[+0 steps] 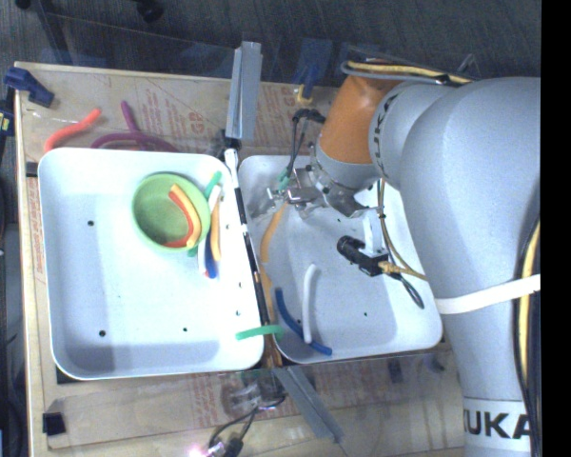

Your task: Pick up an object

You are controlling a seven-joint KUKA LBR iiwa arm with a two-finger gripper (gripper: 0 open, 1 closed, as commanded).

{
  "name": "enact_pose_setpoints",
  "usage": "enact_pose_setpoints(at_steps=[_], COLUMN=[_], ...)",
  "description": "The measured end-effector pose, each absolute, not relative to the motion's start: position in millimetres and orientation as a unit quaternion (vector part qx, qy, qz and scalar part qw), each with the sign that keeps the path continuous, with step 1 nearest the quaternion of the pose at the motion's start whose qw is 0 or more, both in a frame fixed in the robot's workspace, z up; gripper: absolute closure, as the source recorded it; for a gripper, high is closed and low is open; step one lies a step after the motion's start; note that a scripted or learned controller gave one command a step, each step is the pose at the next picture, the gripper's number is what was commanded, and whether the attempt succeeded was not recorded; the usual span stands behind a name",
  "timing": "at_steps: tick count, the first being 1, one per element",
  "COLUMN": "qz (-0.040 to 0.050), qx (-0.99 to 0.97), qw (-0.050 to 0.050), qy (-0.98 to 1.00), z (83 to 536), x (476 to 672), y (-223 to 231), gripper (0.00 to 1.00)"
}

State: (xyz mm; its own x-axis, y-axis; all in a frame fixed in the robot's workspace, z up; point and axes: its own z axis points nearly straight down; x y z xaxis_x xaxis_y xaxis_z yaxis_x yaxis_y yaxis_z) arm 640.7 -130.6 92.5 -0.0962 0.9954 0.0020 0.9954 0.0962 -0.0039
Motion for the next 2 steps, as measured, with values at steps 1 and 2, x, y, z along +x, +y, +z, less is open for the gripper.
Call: enact_pose_setpoints(at_steps=[1,2], qz=[0.0017,0.0003], qx=[-0.671,-0.62], qw=[0.002,0.0], qy=[-0.741,-0.785], z=[103,193], x=[640.9,657.0], y=[-131,-61], gripper=[1.0,1.0])
